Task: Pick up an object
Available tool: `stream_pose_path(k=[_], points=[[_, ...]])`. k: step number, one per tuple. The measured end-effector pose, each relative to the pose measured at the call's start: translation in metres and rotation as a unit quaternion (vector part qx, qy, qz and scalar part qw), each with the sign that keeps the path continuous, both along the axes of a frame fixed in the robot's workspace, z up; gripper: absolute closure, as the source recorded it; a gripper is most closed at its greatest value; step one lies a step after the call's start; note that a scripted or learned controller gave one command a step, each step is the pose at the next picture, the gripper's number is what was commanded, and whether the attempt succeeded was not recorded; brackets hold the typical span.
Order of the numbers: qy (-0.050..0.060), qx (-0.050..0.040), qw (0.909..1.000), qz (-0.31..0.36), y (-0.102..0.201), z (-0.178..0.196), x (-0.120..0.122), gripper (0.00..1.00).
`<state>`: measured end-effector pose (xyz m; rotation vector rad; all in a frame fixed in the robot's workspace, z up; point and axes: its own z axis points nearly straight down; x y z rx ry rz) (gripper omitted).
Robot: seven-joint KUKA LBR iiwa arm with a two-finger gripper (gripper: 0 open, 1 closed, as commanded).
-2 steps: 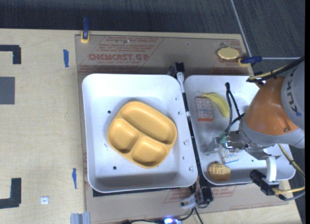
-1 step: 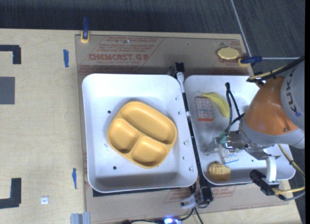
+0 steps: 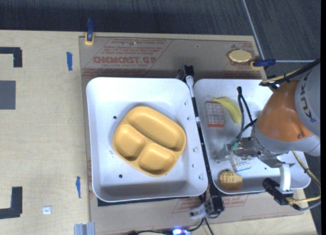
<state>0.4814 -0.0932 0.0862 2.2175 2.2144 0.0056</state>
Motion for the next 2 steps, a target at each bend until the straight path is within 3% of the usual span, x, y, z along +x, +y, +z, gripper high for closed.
stream_pose_path(k=[2], points=[[0.000,0.0009,1.0000,0.001,-0.0009,0.0000,-0.0001,0.00]])
